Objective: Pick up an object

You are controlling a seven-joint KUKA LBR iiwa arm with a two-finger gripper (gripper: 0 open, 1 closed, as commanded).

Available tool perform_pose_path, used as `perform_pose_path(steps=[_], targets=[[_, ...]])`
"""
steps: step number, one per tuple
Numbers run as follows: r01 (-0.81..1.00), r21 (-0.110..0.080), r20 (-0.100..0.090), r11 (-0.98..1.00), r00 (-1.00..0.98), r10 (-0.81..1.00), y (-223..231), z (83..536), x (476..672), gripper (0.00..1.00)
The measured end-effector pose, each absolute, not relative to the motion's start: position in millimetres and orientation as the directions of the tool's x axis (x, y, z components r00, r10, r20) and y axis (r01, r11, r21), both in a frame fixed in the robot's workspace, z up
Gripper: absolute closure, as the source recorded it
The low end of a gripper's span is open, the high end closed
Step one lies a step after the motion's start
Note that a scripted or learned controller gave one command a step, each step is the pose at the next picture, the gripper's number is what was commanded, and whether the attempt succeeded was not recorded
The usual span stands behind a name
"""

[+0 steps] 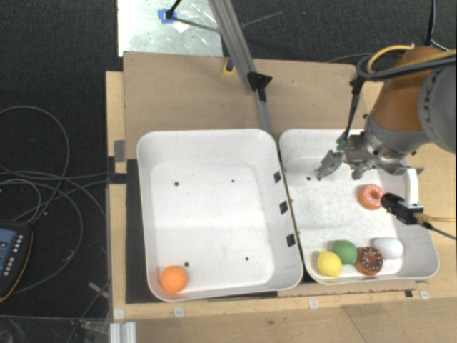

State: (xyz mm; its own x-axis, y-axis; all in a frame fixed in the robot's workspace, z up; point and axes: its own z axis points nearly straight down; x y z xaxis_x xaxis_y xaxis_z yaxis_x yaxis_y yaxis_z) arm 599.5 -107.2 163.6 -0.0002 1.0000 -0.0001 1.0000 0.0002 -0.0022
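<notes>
Tool [328, 166] low over right bin [307, 213] | arm [407, 106] reaching from right

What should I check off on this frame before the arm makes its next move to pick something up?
1. Gripper over the right bin: ok.
2. Nothing between its fingers: ok, they look open and bare.
3. Target nearby: ok, pink donut lies apart from the rest.
4. Crowding at the bin's near edge: not ok, yellow ball, green ball, chocolate donut and white egg bunch together.
5. Orange ball in the left bin: ok, alone in its corner.
6. Gripper height above bin floor: cannot tell.
</notes>
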Motion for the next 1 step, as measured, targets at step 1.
perform_pose_path(steps=[1], targets=[[1.000, -0.005, 0.001, 0.001, -0.001, 1.000, -101.5, 101.9, 597.8, 0.00]])
